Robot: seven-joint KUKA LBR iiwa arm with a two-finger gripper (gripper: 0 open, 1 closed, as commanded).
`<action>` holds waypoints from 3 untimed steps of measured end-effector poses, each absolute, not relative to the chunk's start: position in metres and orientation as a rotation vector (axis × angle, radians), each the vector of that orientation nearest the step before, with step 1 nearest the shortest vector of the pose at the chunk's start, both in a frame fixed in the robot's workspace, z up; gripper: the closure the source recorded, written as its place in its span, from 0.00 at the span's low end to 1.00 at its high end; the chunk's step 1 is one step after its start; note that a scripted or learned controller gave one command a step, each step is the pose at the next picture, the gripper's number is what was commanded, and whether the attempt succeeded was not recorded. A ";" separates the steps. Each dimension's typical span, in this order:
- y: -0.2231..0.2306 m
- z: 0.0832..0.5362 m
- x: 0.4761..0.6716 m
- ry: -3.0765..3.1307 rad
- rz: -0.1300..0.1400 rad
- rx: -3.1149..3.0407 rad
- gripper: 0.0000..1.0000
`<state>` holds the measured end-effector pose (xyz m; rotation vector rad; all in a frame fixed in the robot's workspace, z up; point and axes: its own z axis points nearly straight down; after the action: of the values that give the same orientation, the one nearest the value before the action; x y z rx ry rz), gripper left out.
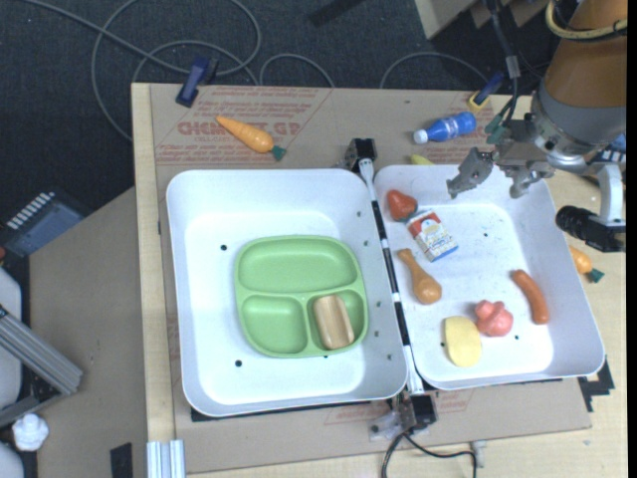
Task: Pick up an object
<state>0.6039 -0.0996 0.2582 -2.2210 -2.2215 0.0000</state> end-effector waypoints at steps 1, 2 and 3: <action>-0.097 0.151 0.618 -2.219 0.003 -2.220 0.00; -0.095 0.089 0.594 -2.226 -0.008 -2.229 0.00; -0.095 0.085 0.642 -2.222 -0.001 -2.222 0.00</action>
<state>0.6417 -0.0946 0.0849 -2.2217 -2.2221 -0.0007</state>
